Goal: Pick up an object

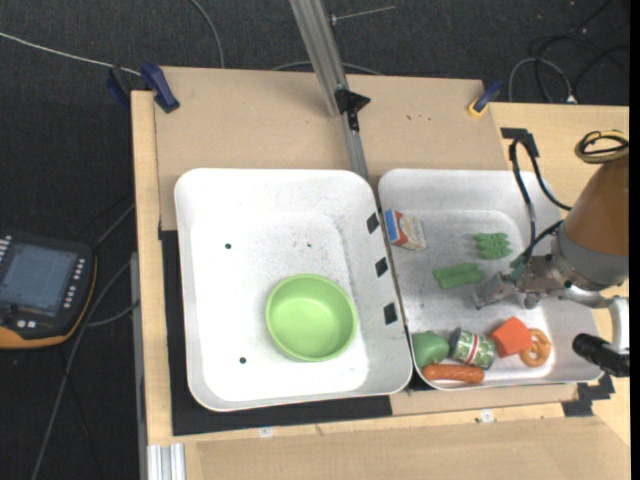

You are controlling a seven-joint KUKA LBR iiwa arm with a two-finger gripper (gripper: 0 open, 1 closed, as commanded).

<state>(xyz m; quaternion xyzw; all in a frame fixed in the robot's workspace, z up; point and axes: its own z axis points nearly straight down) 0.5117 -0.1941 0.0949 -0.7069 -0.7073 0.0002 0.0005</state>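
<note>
Gripper [492, 290] low in right bin [440, 186], beside green block [458, 276]; fingers blurry, can't tell open or closed.

Even overhead light, slightly soft.

Green block [459, 276] flat mid right bin (green toy [491, 245] just behind); pretzel [537, 348], possibly, near front.
</note>
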